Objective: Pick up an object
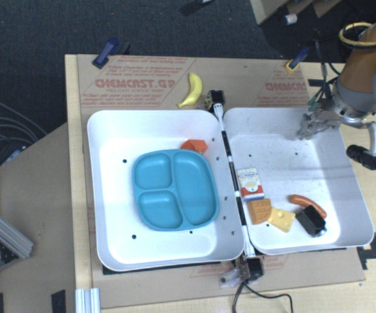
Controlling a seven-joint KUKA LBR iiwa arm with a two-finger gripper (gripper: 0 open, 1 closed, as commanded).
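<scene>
my gripper (307, 126) is hovering over the far right corner of the right bin (344, 175); i cannot tell its state. the two white bins are sitting side by side on the surface (142, 77). the left bin (109, 194) is holding one blue divided plate (173, 189) and one orange piece (195, 146). the right bin is holding five objects near its front: one small carton (249, 182), one brown cracker (260, 210), one yellow wedge (281, 220), one sausage (305, 203), one black block (311, 222). one banana (191, 91) is lying behind the bins.
</scene>
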